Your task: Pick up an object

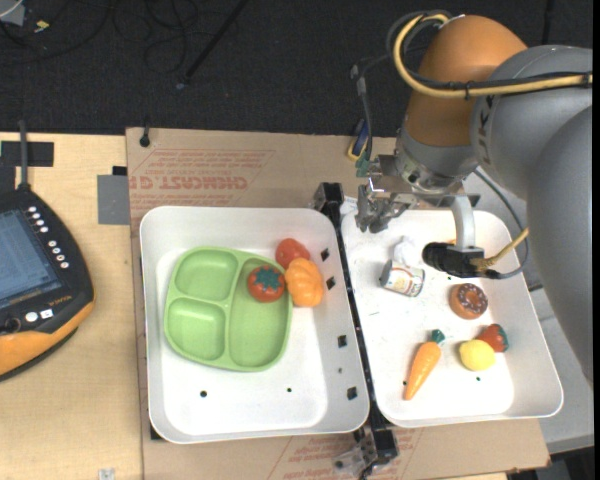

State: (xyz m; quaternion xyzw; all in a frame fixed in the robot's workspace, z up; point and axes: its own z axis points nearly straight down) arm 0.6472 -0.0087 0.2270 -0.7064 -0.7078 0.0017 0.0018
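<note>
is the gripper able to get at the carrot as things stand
Probably yes: the carrot lies uncovered in the right bin, apart from the lemon, and the gripper is over that same bin's far corner.

The orange pepper (304,281) covers the near side of a red tomato-like thing (291,251) at the far right corner of the green tray (195,323). In the right bin (540,393), a small red piece (496,335) sits half behind the yellow lemon (475,355), so its kind is unclear. The label on the small white jar (404,279) is too small to read. The arm (540,128) hides part of that bin's far rim and runs off the right edge. The pendant (20,268) on the surface (90,408) is cut by the left edge.
</note>
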